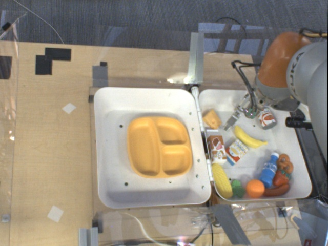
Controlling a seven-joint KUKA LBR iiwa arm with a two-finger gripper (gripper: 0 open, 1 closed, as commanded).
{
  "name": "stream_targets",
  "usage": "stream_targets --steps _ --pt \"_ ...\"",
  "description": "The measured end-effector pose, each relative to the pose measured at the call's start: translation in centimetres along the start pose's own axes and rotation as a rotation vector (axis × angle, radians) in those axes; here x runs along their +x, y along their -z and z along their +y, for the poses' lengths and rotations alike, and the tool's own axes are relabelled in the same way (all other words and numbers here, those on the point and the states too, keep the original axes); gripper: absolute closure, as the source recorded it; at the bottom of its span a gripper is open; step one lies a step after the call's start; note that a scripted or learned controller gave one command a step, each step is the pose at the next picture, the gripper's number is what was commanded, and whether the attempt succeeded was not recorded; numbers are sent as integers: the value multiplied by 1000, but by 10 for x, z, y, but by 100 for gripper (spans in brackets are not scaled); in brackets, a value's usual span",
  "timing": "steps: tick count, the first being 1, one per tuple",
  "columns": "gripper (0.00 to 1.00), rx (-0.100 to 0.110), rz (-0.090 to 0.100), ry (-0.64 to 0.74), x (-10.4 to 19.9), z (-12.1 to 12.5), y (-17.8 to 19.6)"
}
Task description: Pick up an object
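Reaching in from frame right, claw (pixel 239 115) hanging low over right bin (pixel 303 186), fingers slightly parted, gripping nothing. Lying just below-right of claw: banana (pixel 249 137). Sitting just left: cheese wedge (pixel 211 119).

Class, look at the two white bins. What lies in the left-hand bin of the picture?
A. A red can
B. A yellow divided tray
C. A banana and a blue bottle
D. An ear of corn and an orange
B: the yellow divided tray lies alone in the left bin, while the banana, corn and blue bottle sit in the right bin.
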State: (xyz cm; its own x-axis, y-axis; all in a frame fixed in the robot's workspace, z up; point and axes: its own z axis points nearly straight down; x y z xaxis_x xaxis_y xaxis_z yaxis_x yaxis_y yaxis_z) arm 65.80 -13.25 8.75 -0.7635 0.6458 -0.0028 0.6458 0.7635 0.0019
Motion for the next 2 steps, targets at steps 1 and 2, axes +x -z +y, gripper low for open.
stream_targets --steps 1,2 --pt "0 0 -15 -25 45 16 1" --pt "100 -6 -20 -16 44 20 13"
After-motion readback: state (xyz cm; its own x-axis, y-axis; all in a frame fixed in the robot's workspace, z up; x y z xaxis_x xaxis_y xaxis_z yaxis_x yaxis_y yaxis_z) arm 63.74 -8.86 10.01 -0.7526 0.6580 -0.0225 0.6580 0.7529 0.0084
